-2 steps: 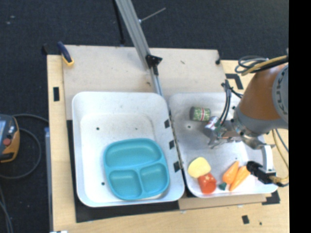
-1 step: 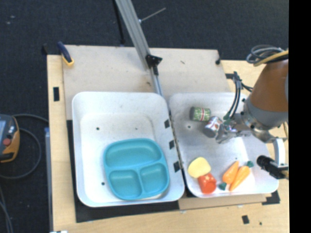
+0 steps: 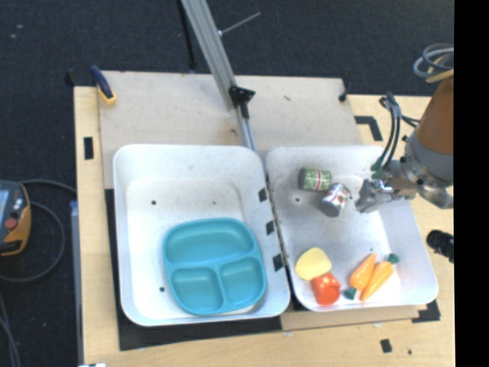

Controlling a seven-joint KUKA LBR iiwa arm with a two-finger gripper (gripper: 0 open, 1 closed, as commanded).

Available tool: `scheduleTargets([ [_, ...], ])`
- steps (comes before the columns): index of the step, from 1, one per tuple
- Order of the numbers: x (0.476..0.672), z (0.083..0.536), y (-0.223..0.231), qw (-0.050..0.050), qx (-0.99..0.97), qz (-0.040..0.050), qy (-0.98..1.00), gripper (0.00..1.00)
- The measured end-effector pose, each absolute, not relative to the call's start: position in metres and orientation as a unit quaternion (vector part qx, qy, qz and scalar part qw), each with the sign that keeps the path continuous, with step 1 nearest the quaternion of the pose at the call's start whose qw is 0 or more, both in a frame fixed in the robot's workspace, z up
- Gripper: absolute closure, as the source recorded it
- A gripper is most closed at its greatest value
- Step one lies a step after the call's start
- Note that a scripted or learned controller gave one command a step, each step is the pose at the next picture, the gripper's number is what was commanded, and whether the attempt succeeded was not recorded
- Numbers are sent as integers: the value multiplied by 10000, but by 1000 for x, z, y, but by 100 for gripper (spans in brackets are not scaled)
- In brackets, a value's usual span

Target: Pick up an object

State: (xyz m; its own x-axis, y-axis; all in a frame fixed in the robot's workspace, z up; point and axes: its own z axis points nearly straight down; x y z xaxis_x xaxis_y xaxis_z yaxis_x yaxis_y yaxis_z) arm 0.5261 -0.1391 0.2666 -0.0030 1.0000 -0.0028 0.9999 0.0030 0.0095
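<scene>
Silver can (image 3: 335, 199) lies just left of the pincer (image 3: 367, 199).

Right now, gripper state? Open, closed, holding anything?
Gripper: cannot be told; it sits low in the right bin, beside the silver can, with nothing visibly between its fingers.

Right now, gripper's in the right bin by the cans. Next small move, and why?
Probably a short shift toward the bin's centre, over the silver can. The gripper sits just beside that can, toward the bin's outer side, not over it. The green can lies close behind the silver one, so centring first should help avoid knocking either.
</scene>
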Motion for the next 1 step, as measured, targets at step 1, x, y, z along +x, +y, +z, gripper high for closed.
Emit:
scheduleTargets([
  [1,527,290,-140,20,7058,10,7084,100],
])
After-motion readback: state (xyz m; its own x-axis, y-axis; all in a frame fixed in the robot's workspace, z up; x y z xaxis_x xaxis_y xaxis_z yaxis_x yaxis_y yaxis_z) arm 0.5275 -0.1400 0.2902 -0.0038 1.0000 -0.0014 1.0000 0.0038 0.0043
